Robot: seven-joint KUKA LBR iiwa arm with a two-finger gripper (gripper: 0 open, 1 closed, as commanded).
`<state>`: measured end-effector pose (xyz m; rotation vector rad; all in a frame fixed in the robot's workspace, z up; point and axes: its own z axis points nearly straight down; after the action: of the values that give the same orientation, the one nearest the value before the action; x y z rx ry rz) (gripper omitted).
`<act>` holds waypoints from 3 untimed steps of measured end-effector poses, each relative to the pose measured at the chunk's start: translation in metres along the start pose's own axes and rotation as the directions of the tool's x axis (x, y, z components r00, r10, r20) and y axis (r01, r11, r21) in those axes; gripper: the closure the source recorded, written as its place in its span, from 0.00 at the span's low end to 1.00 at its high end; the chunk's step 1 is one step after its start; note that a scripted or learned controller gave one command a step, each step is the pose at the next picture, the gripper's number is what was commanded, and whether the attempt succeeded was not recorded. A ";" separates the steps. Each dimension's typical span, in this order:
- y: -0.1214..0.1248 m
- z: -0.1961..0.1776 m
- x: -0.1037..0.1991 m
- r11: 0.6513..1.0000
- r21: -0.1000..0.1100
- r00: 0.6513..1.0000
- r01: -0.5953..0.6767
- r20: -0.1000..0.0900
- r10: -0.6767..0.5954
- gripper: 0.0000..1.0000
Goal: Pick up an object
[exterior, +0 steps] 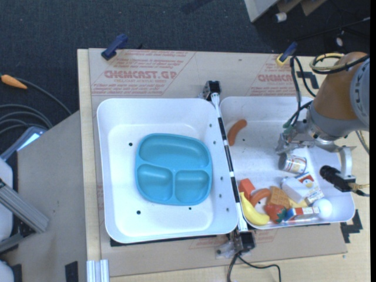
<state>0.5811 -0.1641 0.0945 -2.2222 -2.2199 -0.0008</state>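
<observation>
the arm enters from the right, its upper part cut off by the frame edge, and bends down into the right bin. its gripper hangs just above a small can lying on its side; whether the fingers are released or clenched cannot be told. a pile of toy food crowds the bin's near side, too jumbled to sort fully, with a yellow banana at its left. an orange sausage lies apart, farther back. the left bin holds a blue divided plate.
</observation>
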 end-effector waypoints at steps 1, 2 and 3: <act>0.000 0.000 0.000 1.000 0.000 1.000 0.000 0.000 0.000 0.00; 0.053 0.010 -0.031 1.000 -0.001 1.000 0.002 0.001 -0.002 0.00; 0.004 0.010 -0.025 1.000 0.002 1.000 0.001 0.000 -0.001 0.00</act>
<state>0.5846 -0.1895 0.0845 -2.2203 -2.2198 0.0011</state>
